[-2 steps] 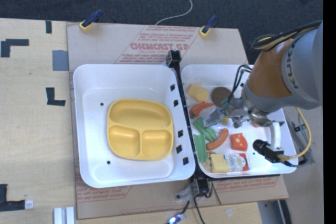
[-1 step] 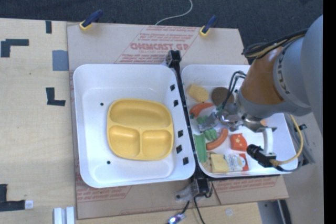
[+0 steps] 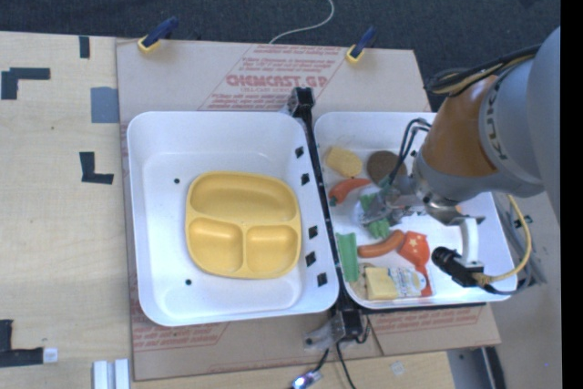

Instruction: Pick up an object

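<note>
Though its fingers are too blurred to judge, the gripper (image 3: 390, 207) sits low in the right bin (image 3: 499, 223) among toy food (image 3: 381, 243); the cardboard sheet (image 3: 273, 82) behind reads "CHEMCAST GP".

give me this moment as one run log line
arm: over right bin | gripper: down among toy food, near green piece | grasp: cannot tell | left bin: yellow divided tray
</note>
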### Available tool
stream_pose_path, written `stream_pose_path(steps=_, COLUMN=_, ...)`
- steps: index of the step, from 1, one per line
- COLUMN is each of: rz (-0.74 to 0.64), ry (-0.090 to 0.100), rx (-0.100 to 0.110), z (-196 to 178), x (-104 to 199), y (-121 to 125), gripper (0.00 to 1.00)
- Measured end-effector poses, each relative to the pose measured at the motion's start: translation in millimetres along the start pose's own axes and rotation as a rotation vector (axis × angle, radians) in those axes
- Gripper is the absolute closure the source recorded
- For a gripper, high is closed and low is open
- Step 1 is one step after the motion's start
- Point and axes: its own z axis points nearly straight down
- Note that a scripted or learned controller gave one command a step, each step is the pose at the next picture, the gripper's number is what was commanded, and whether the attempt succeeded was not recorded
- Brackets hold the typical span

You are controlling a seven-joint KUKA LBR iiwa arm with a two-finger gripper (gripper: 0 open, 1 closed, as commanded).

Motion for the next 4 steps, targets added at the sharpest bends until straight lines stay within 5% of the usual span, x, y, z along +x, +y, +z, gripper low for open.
stream_pose_path(steps=2, rz=0.001, ry=0.001, rx=-0.002, z=-119.7, x=-11.6, y=-6.8, gripper=1.0)
stream_pose_path(steps=3, rz=0.0, ry=0.002, rx=0.002, z=-128.3, x=-11.2, y=-6.6, gripper=1.0)
stream_pose_path(steps=4, rz=-0.005, ry=0.004, rx=0.004, z=-134.8, x=48.6, y=-21.3, gripper=1.0)
